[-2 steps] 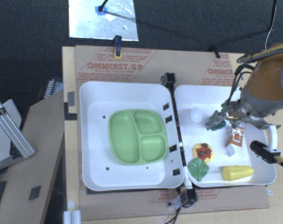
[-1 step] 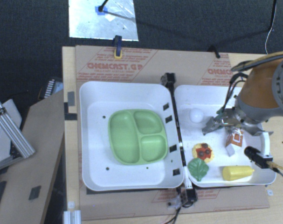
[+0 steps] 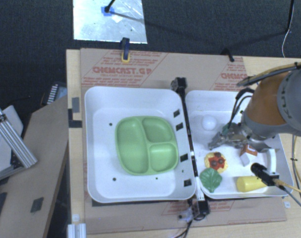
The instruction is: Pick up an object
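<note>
Yellow-and-red toy [image 3: 215,161] lies just below the jaws [image 3: 220,139], which seem spread apart and clamp nothing; closing here could miss it, or nudge the green toy [image 3: 210,179] beyond.

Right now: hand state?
Hand: low in the right bin, near the white ball; open or closed cannot be told.

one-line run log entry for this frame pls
phase: reaching | gripper: low in right bin, grasp unconfirmed | nearby: pizza toy, white ball | left bin: green divided plate
</note>
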{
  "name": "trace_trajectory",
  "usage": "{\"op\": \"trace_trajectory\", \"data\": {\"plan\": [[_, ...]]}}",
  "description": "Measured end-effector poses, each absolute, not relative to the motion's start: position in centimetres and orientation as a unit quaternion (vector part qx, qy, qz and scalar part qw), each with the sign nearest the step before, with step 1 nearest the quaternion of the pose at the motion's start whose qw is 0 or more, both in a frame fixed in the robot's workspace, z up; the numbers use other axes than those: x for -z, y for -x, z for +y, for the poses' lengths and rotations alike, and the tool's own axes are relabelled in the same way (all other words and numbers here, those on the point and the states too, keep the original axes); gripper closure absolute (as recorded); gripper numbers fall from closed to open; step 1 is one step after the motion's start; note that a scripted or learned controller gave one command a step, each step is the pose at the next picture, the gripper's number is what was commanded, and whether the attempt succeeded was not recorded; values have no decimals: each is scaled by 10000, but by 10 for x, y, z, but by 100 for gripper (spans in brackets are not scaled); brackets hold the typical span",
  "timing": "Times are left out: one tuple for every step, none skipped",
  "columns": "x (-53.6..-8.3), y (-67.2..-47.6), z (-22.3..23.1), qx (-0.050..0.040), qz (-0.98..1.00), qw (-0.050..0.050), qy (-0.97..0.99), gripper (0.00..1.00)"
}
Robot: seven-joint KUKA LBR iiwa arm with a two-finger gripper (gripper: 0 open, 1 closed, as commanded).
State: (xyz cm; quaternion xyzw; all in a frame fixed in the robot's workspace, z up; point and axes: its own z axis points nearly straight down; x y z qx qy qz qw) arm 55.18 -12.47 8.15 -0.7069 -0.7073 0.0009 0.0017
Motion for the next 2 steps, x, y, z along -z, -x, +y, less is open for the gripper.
{"op": "trace_trajectory", "data": {"plan": [[-95,-554,-125,5,-7071,-10,7071,100],[-140,-550,-130,11,-7066,-19,7076,100]]}}
